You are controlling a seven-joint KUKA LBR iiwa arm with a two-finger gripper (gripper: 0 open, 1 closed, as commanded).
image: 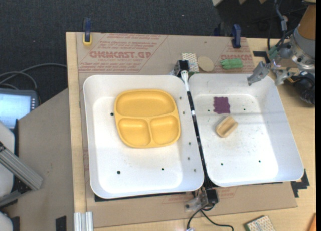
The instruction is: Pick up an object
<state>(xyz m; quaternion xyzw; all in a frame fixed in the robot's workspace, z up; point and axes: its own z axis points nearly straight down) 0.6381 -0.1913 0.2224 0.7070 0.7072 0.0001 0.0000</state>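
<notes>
A: End effector (265, 71) reads small and blurred against the far rim of the right bin (281, 139). Finger gap can't be made out.

B: The arm (307, 39) behind it?

A: Cut by the frame's right edge; most of it lost.

B: Anything else?

A: Well below the end effector, a patterned item (258, 224) at the worktop (150, 49) corner, clipped by the bottom edge, too small to identify.

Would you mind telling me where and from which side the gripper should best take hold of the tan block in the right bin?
Probably from straight above, closing across the short width of the tan block at its middle. It lies flat and slanted on the right bin's floor, apart from the purple piece, so both long sides look free. The gripper would turn to match that slant.
</notes>
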